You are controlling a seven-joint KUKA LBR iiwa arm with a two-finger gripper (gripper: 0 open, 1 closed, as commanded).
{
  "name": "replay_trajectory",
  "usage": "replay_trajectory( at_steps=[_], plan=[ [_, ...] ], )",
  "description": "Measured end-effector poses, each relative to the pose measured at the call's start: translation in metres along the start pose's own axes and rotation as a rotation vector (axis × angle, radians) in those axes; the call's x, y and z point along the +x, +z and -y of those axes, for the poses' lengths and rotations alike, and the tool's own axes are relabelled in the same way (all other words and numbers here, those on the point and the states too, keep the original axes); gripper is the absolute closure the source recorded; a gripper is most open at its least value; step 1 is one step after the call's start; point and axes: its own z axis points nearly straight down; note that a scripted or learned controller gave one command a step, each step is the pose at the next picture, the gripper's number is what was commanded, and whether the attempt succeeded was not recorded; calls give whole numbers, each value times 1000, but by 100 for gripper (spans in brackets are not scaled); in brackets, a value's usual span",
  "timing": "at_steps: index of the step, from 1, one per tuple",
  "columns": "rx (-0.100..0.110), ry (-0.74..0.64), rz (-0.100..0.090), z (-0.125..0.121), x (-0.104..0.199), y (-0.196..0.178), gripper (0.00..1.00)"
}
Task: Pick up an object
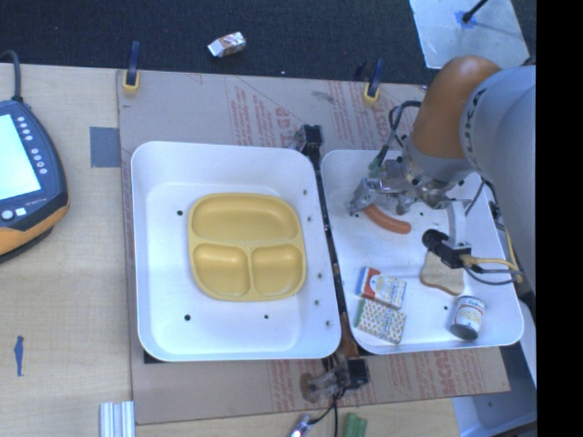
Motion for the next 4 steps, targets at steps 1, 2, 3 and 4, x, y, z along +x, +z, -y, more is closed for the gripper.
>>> replay_trajectory(
  at_steps=[1, 2, 3, 4],
  plan=[
    [-4, -1, 0, -9, 8, -1, 0],
    [-1, 2, -2, 2, -18, 0, 0],
    [-4, 2, -1, 0, -19, 0, 0],
    [-2, 1, -1, 0, -20, -11, 100]
  ],
)
